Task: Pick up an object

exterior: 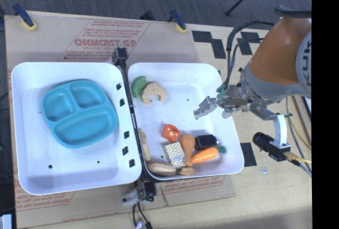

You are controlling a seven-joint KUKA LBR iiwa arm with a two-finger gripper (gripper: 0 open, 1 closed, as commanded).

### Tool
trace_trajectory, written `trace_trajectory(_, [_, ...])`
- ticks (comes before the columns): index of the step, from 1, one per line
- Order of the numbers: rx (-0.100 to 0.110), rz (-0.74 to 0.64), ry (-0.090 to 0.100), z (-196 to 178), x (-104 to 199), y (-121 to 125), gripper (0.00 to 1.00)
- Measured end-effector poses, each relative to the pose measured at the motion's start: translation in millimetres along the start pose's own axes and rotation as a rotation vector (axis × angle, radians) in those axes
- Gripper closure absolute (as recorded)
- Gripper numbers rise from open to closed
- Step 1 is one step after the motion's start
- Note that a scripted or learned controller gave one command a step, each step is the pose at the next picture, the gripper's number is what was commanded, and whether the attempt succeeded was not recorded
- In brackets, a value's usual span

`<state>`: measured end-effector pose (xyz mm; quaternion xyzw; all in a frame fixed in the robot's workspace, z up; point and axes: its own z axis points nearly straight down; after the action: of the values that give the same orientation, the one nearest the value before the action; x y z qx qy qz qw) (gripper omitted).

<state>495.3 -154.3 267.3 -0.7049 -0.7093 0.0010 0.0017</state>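
The right bin (175, 71) holds several toy foods. A green broccoli (139, 85) and a tan croissant (154, 93) lie near its far left. Toward the front lie a red piece (170, 132), a brown drumstick (187, 146), a black block (205, 141), an orange carrot (205, 156), a patterned cracker (174, 154) and a beige oblong piece (161, 168). My gripper (216, 110) hangs over the right side of this bin, above bare floor, up and to the right of the black block. Its fingers (203, 109) are open with nothing between them.
In the left bin (26, 169) lies a blue divided plate (79, 112). A black clip strip (127, 116) runs along the shared rim between the bins. The arm's body and cables (275, 138) overhang the right bin's right rim.
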Motion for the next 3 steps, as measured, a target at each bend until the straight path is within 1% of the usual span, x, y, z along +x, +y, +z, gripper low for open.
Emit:
trace_trajectory(1, [0.002, -0.194, 0.001, 100, 53, -19, 0.0])
trace_trajectory(2, [-0.008, -0.3, -0.006, 171, 44, 3, 0.0])
trace_trajectory(3, [-0.017, -0.306, -0.011, 159, 42, 6, 1.0])
